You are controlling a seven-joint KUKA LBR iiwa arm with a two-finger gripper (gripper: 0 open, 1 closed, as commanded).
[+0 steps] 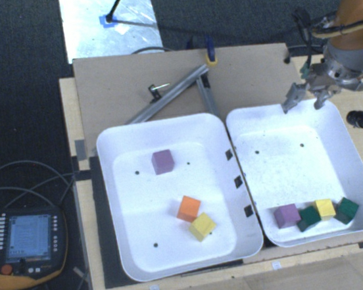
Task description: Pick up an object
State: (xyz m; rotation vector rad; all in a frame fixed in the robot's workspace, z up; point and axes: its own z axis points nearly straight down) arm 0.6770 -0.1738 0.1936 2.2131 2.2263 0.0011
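you see small orange cube (pixel 189 207) in left white bin (pixel 117 182), touching yellow cube (pixel 202 226); claw (pixel 306 100) open, holding nothing.

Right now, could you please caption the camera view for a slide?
Open tool above the right bin's far rim; blocks wait in both bins.

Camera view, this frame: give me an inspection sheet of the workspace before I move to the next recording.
Surface: brown bench bearing left white bin and right white bin.
Job's things: left bin holds purple cube, orange cube, yellow cube; right bin holds small purple cube, two green cubes, small yellow cube along its near wall.
Clutter: metal bars behind the bins.
Grippers: gripper above right bin's far rim, jaws open, holding nothing.
Cables: loops beside the teach pendant.
Surroundings: dark carpet.
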